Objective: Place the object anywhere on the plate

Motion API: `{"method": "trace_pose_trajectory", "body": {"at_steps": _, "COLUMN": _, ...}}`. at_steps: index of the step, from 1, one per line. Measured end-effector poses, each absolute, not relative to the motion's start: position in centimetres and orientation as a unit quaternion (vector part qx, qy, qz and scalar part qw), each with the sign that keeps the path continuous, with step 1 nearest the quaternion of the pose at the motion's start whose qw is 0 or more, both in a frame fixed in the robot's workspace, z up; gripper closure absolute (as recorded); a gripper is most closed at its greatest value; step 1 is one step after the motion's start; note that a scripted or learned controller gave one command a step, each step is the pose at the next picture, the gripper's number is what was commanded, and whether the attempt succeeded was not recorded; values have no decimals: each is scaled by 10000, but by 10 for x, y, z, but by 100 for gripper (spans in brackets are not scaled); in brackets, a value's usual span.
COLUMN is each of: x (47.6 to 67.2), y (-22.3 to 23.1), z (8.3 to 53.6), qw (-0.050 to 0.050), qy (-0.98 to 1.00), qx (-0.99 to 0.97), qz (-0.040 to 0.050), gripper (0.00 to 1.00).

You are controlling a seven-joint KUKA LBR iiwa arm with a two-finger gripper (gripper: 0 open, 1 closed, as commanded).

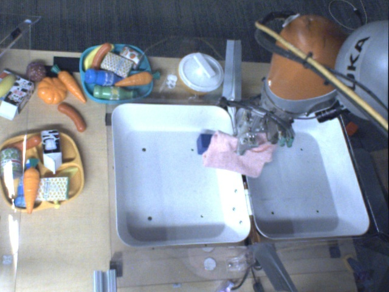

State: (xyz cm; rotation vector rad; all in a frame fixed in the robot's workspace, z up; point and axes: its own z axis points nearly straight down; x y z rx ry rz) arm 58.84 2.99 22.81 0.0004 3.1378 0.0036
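A crumpled pink cloth [231, 156] sits over the divider between the two white bins, mostly on the right edge of the left bin [164, 181]. My gripper [246, 142] points down into the cloth's top right part, and its fingers are pinched on a fold there. A small dark blue object [204, 142] touches the cloth's left edge and is partly hidden by it. A round white dish-like lid [200, 72] stands on the bench behind the left bin.
The right bin [310, 187] lies under the arm. A blue bowl of toy food [115, 73] stands at the back left, and a yellow tray of toy food [42, 172] at the left edge. A toy carrot, pumpkin and sausage lie loose between them.
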Motion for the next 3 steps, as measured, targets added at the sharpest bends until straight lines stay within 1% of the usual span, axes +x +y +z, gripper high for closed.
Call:
{"method": "trace_pose_trajectory", "body": {"at_steps": 1, "x": 555, "y": 73, "z": 234, "qw": 24, "qy": 10000, "qx": -2, "qz": 12, "gripper": 100}}
{"method": "trace_pose_trajectory", "body": {"at_steps": 2, "x": 531, "y": 124, "z": 240, "qw": 17, "qy": 10000, "qx": -11, "qz": 12, "gripper": 100}}
{"method": "trace_pose_trajectory", "body": {"at_steps": 3, "x": 506, "y": 168, "z": 231, "qw": 16, "qy": 10000, "qx": -5, "qz": 13, "gripper": 100}}
